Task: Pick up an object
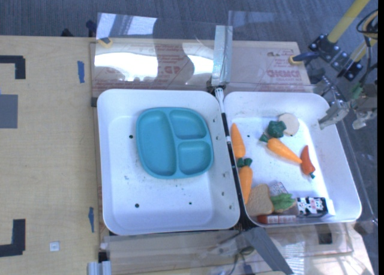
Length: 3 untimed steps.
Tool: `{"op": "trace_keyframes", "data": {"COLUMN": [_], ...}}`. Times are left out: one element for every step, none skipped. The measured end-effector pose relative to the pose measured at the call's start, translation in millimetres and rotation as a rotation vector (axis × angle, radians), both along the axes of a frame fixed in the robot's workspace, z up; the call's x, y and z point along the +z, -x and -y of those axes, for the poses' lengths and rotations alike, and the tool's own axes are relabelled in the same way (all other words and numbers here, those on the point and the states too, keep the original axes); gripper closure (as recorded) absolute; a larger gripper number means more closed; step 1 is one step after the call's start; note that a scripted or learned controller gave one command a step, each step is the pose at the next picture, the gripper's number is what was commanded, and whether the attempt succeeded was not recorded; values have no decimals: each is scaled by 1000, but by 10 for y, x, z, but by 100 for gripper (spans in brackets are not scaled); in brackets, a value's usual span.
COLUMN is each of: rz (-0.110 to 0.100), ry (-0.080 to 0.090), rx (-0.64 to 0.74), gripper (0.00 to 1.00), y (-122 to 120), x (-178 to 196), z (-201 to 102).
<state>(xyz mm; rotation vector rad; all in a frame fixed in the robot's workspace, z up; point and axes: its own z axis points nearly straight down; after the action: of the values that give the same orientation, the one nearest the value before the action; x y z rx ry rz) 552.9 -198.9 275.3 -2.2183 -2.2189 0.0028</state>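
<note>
Down at the near edge of the right bin [345, 166], most of the clutter is sitting bunched together: a bread slice [260, 200], a green piece [282, 200] leaning on it, and a black-and-white carton [312, 206] lying toward the near right corner. Two carrots [240, 160] are lying end to end along the left wall, likely pushed there by the rim. Farther in, a third carrot [282, 149] is lying at a slant mid-bin, with a red pepper [307, 160] just beside it toward the right wall. Broccoli [275, 128] and a pale round piece [290, 124] are touching near the far edge. In the left bin [114, 166] a teal tray [174, 142] is resting flat at the centre. Above the right bin's far right corner, the gripper [345, 111] is hovering, carrying nothing; how wide it is set I cannot tell.
</note>
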Motion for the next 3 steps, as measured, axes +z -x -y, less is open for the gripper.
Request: {"op": "trace_keyframes", "data": {"rz": [-8,8,13], "ry": [-4,3,4], "rx": [145,298,296], "gripper": [0,0,100], "y": [-386,-257,-268], "x": [-1427,-1883,-1767], "z": [-174,-564,-558]}}
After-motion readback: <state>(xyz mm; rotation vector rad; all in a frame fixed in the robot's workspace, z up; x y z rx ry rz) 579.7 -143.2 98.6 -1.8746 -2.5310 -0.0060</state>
